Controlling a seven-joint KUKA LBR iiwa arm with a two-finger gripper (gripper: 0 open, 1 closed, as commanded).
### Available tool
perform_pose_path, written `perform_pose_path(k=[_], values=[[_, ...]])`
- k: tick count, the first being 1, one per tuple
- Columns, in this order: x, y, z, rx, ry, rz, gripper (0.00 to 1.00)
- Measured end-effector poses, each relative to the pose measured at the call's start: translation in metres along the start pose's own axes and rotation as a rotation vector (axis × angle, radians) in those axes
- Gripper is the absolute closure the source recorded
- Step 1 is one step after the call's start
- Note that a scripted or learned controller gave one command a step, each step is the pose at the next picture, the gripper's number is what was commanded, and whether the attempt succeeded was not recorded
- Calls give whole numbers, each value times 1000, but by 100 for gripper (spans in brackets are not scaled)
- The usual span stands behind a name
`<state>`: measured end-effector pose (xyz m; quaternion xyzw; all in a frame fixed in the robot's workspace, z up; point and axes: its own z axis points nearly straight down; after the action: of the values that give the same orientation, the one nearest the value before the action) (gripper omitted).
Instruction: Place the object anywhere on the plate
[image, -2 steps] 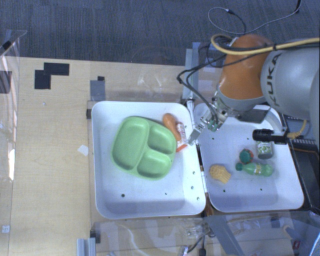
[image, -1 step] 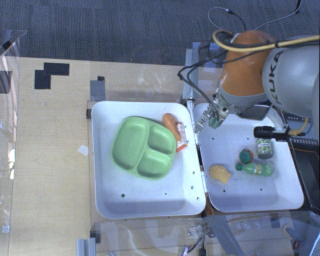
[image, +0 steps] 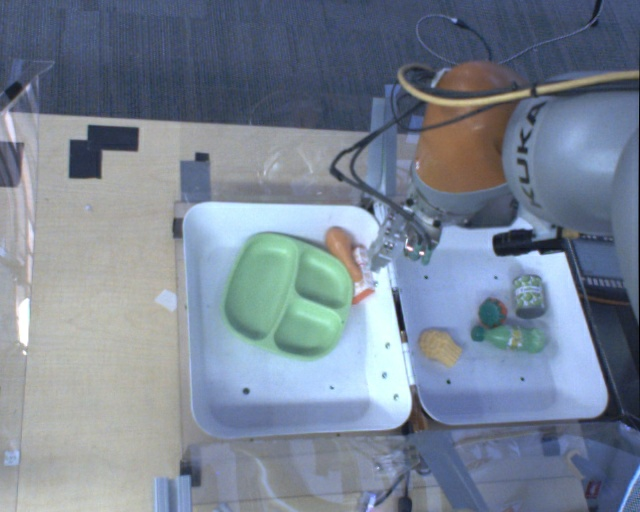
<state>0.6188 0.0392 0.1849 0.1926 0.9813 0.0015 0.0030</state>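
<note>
Gripper (image: 385, 250): hung at the plate's (image: 285, 295) right edge; open or closed, I could not tell.
Carrot (image: 345, 250): lay just beside it.
Advice: shift left before releasing.

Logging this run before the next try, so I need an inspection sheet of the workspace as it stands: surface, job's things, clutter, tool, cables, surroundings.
Surface: two shallow white bins, left bin and right bin, on a pale wooden bench.
Job's things: green sectioned plastic plate in the left bin; orange carrot-like object beside the plate's upper right edge, not on it.
Clutter: right bin holds a yellow lumpy item, a green bottle lying down, a small can.
Tool: two-finger tool next to the orange object; grip unclear.
Cables: yellow hose and black wires on the arm.
Surroundings: grey carpet.
</note>
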Motion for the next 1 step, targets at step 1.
perform_pose_path(k=[1], values=[[42,48,1,0,3,-287,100]])
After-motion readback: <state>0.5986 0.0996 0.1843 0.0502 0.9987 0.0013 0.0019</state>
